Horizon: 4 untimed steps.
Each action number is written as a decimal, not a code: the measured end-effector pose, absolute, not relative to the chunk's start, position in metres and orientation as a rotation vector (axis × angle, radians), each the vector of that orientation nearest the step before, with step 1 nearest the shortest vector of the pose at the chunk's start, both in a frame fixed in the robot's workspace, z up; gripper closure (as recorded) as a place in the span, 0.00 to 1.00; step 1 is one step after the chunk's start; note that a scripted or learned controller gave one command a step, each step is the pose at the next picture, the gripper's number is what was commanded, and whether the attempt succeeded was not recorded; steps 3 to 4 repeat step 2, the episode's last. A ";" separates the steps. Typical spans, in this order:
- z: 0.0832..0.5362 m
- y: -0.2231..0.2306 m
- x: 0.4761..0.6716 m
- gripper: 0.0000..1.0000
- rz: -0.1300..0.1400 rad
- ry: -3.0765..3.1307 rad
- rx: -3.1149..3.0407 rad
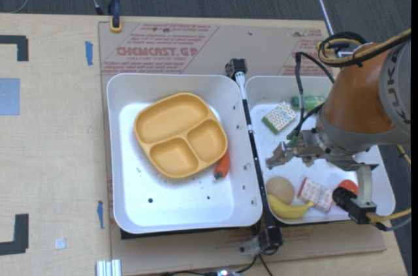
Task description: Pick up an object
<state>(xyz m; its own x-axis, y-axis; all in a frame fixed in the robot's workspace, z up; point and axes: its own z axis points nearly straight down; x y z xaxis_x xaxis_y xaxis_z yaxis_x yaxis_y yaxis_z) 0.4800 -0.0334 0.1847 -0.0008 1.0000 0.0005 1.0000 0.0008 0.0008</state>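
Here my own wrist hides much of the right bin [385, 206], and my gripper [279, 157] hangs low over its left half; I cannot tell its state. The banana [289, 207] lies at the near edge, long axis left to right, below a tan egg-like ball [280, 189]. The left bin [124, 157] holds a yellow divided plate [180, 134] and a small carrot [222, 166].

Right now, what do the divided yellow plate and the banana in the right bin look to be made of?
The divided plate looks like moulded plastic: one even yellow, a smooth matte sheen, rounded rims around three compartments. The banana is probably a plastic or rubber toy: flat, uniform yellow, no spots or bruises, though the view is too coarse to rule out real fruit.
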 end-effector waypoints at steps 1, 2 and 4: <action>0.185 -0.033 0.480 0.00 0.001 2.222 2.220; 0.185 -0.033 0.480 0.00 0.001 2.222 2.220; 0.185 -0.033 0.480 0.00 0.001 2.222 2.220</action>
